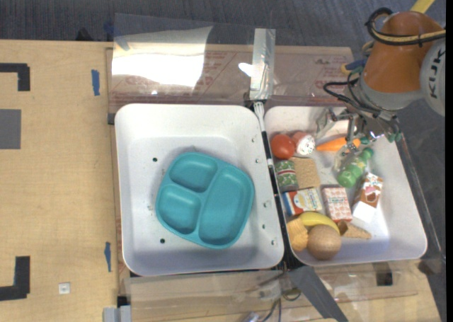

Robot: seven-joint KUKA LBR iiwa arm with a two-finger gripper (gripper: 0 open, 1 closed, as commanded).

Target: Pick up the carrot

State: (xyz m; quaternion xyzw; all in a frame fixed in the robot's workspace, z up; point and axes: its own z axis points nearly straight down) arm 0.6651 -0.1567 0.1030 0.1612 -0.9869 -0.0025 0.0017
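End effector (359,131) hung over the back of the right bin (414,225), just above the carrot (330,146); finger state could not be made out. Carrot lay on the bin floor, not visibly gripped, so the pick looked not yet done: grasp and lift remained. Clutter crowded it: tomato (282,146) and a small white piece to its left, green item (350,170) in front, boxes, banana (316,220) and potato (323,241) nearer the front. Left bin (134,129) held a teal divided plate (205,199).
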